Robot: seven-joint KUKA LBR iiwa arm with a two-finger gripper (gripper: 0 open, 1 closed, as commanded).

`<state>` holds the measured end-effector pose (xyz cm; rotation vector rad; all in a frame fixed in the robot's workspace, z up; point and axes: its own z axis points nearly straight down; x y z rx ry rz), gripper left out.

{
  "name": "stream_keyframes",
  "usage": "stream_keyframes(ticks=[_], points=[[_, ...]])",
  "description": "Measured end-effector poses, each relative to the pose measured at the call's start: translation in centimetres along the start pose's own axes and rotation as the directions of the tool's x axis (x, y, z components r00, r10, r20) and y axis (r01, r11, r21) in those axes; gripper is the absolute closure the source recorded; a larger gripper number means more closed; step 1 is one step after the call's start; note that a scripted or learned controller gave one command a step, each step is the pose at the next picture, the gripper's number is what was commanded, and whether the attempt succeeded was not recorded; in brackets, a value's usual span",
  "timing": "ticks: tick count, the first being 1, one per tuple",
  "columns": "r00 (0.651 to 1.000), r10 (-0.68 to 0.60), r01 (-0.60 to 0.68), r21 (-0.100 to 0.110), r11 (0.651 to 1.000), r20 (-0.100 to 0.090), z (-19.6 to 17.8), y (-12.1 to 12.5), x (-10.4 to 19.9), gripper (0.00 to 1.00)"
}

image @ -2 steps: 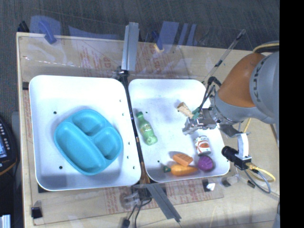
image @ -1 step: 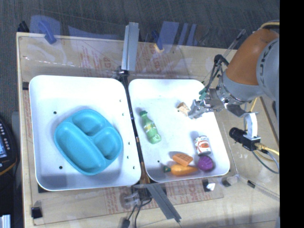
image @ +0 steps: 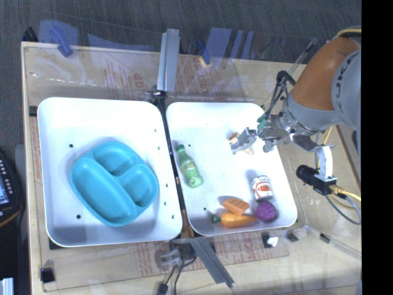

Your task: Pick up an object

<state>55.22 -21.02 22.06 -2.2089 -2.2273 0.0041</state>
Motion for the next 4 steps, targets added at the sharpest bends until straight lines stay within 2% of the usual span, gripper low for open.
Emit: stream_keyframes(ticks=[1, 2, 3, 4], points=[[1.0, 0.0, 0.0, -0.001, 1.0, -0.001, 13.1, -5.8, 0.0, 0.0], [1.0, -0.001, 0.001, 0.0, 1.0, -0.001, 3.8, -1.1, 7.1, 0.0], [1.0, 0.015, -0.015, -0.008, 1.0, 0.02, 13.0, -1.3, 9.8, 0.0], [1.0, 0.008, -0.008, 0.003, 1.0, 0.007, 12.4, -1.3, 10.3, 1.0]])
